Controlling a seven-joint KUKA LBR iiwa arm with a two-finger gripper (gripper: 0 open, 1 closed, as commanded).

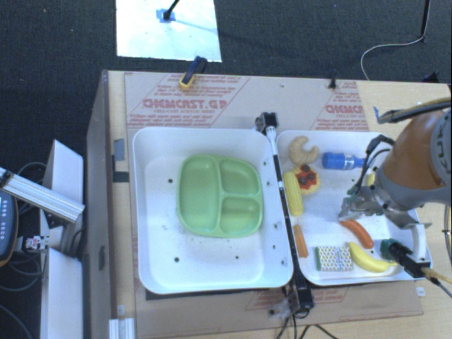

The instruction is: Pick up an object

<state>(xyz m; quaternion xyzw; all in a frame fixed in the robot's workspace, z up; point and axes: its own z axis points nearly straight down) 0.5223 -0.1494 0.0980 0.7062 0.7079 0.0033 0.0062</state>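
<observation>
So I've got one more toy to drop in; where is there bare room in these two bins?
The left bin has bare floor all round the green plate, widest along its left and front. The right bin is crowded: corn, carrot, banana and sausage lie close together, with the gripper above.

Lighting: bright, even, overhead; daylight-white cast. Glare: pale sheet on the dark floor washed out almost to white; both white bins near overexposure, their rims losing detail. Shadows: soft and short, a faint one under the green divided plate. Sharpness: moderate overall; printed lettering on the bench board legible but soft. Arm at right edge slightly blurred. Low resolution, mild compression grain
</observation>
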